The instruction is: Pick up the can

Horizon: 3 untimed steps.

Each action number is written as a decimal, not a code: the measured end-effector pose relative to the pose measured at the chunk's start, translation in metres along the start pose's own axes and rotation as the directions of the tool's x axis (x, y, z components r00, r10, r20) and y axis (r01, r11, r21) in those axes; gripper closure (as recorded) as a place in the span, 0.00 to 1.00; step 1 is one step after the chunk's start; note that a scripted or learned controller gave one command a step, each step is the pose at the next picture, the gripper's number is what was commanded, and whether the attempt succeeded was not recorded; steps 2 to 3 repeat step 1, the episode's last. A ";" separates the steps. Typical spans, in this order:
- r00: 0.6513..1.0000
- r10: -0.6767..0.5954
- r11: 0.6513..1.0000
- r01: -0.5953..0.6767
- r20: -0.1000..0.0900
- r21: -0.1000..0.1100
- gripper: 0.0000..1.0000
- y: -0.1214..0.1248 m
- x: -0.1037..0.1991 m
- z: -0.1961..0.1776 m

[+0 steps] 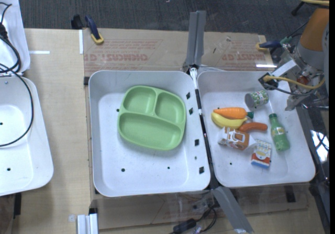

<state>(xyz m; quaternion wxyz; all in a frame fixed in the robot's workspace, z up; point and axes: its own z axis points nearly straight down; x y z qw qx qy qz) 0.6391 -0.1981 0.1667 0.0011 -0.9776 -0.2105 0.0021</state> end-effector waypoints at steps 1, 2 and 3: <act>0.998 0.062 0.998 -0.062 -0.002 -0.002 0.00 0.026 0.001 -0.050; 0.998 0.062 0.998 -0.062 -0.002 -0.002 0.00 0.026 0.001 -0.050; 0.998 0.062 0.998 -0.062 -0.002 -0.002 0.00 0.026 0.001 -0.050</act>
